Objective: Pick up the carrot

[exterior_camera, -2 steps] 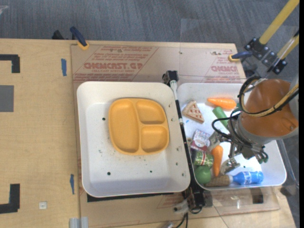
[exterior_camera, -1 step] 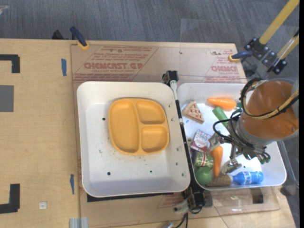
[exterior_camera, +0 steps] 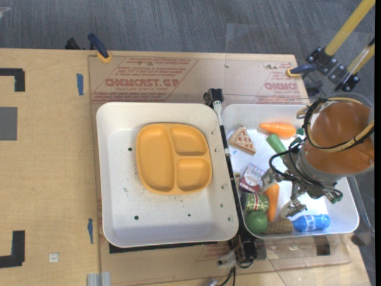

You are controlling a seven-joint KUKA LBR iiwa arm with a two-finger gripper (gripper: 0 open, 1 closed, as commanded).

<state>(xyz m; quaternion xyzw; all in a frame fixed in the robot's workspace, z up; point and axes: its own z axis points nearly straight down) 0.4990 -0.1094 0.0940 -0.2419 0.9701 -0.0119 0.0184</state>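
Grey arm with orange band reaching into the right bin (exterior_camera: 351, 216), pincer (exterior_camera: 293, 206) lowered among the clutter, carrot (exterior_camera: 272, 200) lying just left of it, beside the green apple (exterior_camera: 257, 221) and blue bottle (exterior_camera: 311, 221), a second carrot (exterior_camera: 278, 127) near the bin's far wall.

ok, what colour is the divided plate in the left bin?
Yellow-orange. The plate, seen in the camera view, has three compartments.

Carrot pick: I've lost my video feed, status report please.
Gripper low in the right bin, holding nothing visible. Nearest carrot lies just beside it, ungrasped; second carrot at the bin's far edge. Blue bottle and green pepper crowd close.
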